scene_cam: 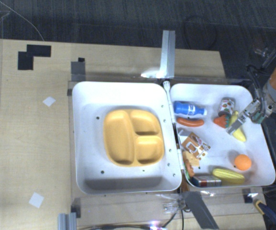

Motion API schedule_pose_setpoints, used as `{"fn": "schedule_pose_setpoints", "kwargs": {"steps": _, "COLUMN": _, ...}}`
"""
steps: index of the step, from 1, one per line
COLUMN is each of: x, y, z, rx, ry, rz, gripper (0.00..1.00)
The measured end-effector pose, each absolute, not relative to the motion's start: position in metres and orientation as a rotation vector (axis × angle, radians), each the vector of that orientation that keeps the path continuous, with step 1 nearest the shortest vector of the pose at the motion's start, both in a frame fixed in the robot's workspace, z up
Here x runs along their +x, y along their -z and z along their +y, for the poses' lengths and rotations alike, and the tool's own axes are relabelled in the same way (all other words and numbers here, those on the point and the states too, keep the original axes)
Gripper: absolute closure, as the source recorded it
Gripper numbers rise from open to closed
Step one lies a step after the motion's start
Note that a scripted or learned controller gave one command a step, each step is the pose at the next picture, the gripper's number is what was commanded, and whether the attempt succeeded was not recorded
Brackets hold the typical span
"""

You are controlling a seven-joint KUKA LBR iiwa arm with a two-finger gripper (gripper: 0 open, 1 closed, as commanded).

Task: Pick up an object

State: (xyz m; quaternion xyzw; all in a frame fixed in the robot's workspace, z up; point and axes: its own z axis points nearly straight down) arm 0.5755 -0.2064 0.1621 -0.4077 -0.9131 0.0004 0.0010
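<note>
The right bin (pixel 267 150) holds several small items. Among them are a blue bottle (pixel 189 109), a red sausage (pixel 189 122), a red toy (pixel 219 121), a small yellow piece (pixel 240 135), an orange ball (pixel 243 162) and a yellow corn cob (pixel 228 175). My gripper (pixel 234 123) reaches in from the right edge and slants down to the left. Its tip sits low between the red toy and the yellow piece, right against both. No object is plainly lifted with it.
A yellow divided plate (pixel 133 137) lies in the left bin (pixel 87 128). A patterned snack packet (pixel 195 147) and a dark marker (pixel 205 181) lie at the right bin's left side. A small printed item (pixel 227 103) sits just above the red toy. A metal post (pixel 168 51) stands behind the bins.
</note>
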Motion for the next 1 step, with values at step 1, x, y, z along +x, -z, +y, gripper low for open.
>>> {"fn": "schedule_pose_setpoints", "kwargs": {"steps": 1, "x": 0.541, "y": -0.0898, "z": -0.2062, "rx": -0.967, "ry": 0.001, "rz": -3.005, "gripper": 0.0}}
